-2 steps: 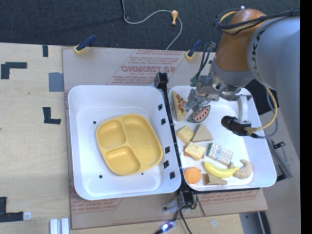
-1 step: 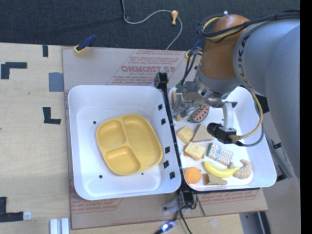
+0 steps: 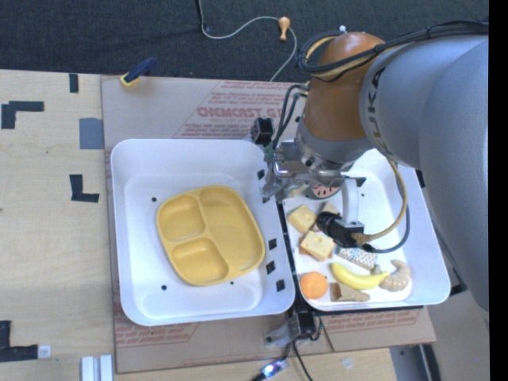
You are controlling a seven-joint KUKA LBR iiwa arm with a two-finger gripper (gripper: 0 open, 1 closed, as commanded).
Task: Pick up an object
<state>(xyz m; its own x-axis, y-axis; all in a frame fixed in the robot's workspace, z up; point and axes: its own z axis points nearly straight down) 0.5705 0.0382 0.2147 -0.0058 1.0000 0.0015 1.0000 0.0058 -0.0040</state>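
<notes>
Dark carpet-looking floor (image 3: 95, 22) runs along the top, with a thin white cable (image 3: 238, 28) snaking over it. The table (image 3: 48, 236) is pale wood with black tape marks, a printed cardboard sheet (image 3: 198, 109) on it. Lighting's even, pretty flat.
</notes>
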